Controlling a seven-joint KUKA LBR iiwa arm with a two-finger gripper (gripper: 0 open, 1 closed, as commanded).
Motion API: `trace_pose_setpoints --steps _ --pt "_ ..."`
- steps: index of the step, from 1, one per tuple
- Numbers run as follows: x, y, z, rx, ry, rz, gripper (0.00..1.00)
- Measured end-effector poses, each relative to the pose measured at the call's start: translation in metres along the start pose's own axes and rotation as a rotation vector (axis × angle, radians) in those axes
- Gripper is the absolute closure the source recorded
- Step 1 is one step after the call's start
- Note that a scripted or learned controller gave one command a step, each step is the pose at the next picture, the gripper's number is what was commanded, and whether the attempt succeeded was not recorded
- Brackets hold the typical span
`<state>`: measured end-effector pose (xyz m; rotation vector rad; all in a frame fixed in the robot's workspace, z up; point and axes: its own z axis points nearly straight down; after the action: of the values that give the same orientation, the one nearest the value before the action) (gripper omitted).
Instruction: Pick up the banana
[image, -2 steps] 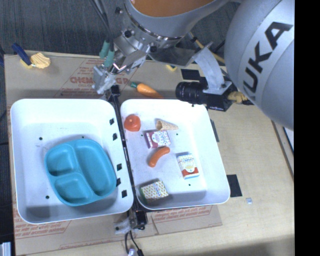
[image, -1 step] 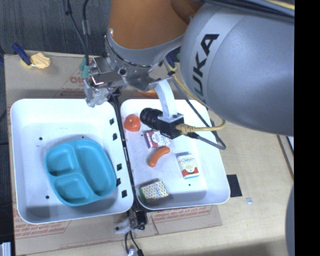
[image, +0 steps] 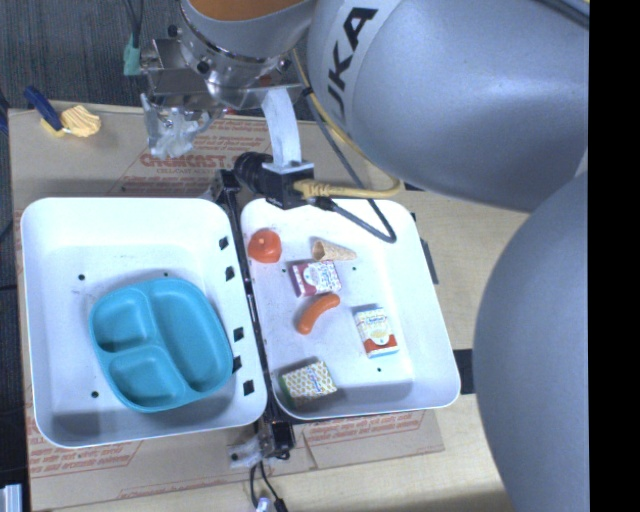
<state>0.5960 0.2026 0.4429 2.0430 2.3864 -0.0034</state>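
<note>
My gripper (image: 176, 128) hangs high over the cardboard behind the left bin (image: 40, 230), near its back rim. I see nothing yellow under it or in it. A small yellow lump (image: 82, 122) lies on the bench at the far left, next to a blue piece (image: 42, 103); whether it is the banana I cannot tell. No banana shape is plain among the items in the right bin (image: 420, 300).
A blue divided tray (image: 160, 342) lies in the left bin. The right bin holds an orange ball (image: 264, 245), a cone-shaped piece (image: 333, 250), a red-and-white packet (image: 315, 277), an orange sausage (image: 317, 312), a small carton (image: 376, 332) and a patterned block (image: 308, 381). The arm's grey body (image: 450, 90) fills the upper right.
</note>
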Motion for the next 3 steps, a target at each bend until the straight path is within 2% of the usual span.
trace_pose_setpoints --steps 1,2,3 --pt "-0.050 0.053 0.131 0.005 -0.001 0.079 1.00" --pt "0.000 0.061 0.112 0.001 0.000 0.292 1.00" --pt "0.006 0.061 0.261 0.008 -0.002 0.697 1.00"
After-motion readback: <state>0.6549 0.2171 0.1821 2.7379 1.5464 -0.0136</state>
